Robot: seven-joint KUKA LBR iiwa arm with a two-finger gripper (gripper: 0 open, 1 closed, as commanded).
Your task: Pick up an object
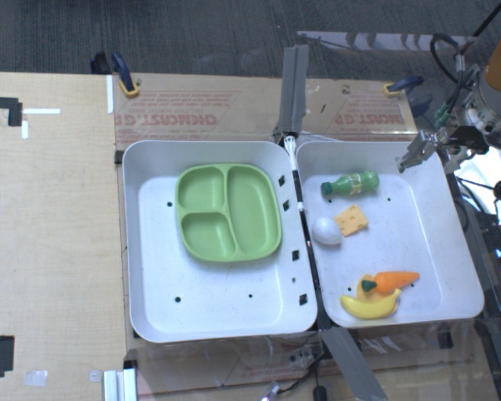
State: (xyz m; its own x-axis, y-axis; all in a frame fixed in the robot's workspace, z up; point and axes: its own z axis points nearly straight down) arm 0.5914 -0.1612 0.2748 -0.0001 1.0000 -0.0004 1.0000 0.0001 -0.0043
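The right bin holds several toy foods. A green bottle lies on its side near the back. In front of it are a yellow cheese wedge and a white egg, touching each other. An orange carrot and a yellow banana lie together near the front edge. My gripper hangs over the bin's back right corner, to the right of the bottle and apart from it, with nothing seen in it.
The left bin holds a green divided plate. A grey post stands behind the seam between the bins. Cables and the arm crowd the right side. A wooden bench top extends to the left.
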